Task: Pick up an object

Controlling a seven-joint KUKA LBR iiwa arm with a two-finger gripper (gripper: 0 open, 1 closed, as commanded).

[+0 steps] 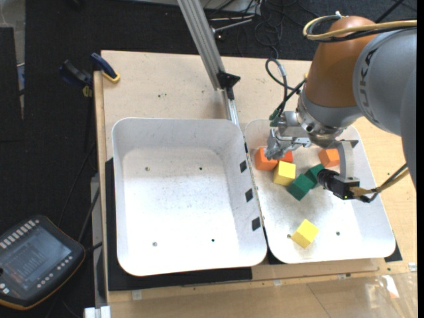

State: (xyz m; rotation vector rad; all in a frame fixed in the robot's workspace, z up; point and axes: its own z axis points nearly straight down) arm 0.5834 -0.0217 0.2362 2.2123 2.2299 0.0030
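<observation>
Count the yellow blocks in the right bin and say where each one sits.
2. One yellow block sits beside the green block, below the gripper; the other yellow block lies alone near the front. The arm may hide more.

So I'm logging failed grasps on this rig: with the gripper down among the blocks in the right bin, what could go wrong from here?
1. The gripper sits over a tight cluster: the orange cube, upper yellow cube and green block lie close together, so it may nudge a neighbour instead of grasping.
2. The orange cube lies near the right white bin's left wall, which could block a finger.
</observation>
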